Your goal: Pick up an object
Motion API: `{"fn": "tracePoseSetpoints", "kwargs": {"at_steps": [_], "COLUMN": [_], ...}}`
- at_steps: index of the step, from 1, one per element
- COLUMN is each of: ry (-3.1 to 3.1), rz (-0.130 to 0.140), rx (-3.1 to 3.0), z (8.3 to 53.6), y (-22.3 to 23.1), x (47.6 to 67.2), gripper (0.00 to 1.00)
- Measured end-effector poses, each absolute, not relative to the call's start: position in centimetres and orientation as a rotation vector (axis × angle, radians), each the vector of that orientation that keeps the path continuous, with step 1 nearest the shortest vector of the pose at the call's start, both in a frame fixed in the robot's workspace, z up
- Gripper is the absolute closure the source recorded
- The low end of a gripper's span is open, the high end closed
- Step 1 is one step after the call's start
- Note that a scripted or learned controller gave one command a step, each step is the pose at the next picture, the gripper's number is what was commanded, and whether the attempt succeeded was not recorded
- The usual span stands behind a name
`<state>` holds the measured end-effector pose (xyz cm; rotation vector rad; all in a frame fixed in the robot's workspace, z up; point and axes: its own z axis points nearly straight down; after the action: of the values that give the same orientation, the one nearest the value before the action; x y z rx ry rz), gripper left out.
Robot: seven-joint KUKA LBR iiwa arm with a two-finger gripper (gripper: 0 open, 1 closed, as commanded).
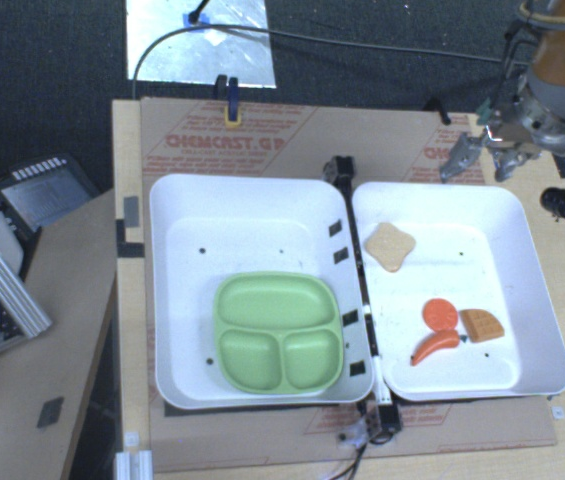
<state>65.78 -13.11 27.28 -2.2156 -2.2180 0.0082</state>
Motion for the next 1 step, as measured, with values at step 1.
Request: {"fn": "tracePoseSetpoints", "kwargs": {"at_steps": [1], "ry": [-2.226], "rz": [-0.001], "rx": [-2.219], "z": [27.93], "y": [-13.09], "x": [65.95], "gripper": [0.00]}}
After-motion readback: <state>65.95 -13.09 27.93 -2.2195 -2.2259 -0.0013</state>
